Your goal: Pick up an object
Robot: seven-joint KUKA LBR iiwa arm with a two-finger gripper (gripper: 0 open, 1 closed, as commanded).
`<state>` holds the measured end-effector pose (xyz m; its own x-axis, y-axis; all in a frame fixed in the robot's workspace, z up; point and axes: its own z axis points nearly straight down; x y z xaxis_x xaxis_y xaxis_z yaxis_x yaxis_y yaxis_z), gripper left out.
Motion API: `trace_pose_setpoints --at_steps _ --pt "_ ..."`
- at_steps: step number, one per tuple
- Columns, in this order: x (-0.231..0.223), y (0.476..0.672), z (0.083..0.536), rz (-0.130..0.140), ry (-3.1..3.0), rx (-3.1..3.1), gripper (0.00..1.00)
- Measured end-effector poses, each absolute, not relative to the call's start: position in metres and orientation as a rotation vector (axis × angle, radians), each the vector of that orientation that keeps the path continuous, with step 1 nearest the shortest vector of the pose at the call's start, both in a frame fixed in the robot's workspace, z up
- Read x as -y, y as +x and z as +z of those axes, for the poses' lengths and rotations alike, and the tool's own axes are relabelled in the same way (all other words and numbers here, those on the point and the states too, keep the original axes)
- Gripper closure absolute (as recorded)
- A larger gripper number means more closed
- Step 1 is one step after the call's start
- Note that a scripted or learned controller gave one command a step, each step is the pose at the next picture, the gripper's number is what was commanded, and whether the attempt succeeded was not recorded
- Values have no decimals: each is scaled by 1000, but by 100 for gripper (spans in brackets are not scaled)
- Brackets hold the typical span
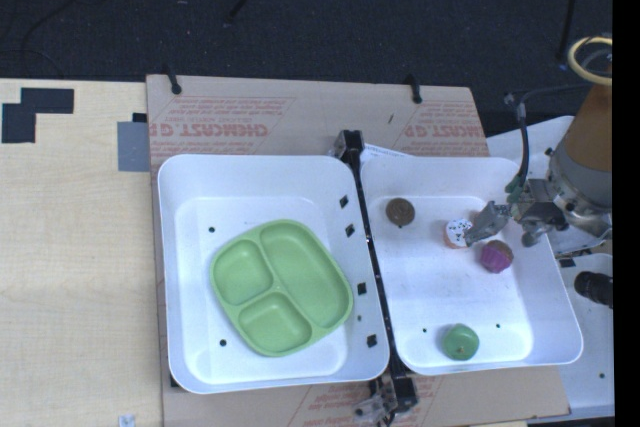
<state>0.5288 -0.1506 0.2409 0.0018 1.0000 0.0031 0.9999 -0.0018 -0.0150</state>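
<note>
In the right bin (540, 340) lie a brown round object (400, 211), a small white dotted piece (458, 232), a purple object (496, 257) and a green round object (461, 342). My gripper (510, 228) is low over the bin's right side, reaching in from the right. It is open, with one grey finger (489, 221) beside the white piece and the other further right. The purple object sits just below the gripper, not between the fingers. Nothing is held.
The left bin (190, 215) holds a green three-compartment plate (280, 287). A black divider (365, 255) runs between the bins. Cardboard (300, 120) lies under and behind both bins.
</note>
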Motion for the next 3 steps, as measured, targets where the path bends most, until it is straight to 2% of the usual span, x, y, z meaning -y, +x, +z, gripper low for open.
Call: trace_pose_setpoints --at_steps 1,3 --pt "151 531 247 3 -2219 2219 0" --pt "138 539 138 6 -2219 2213 0"
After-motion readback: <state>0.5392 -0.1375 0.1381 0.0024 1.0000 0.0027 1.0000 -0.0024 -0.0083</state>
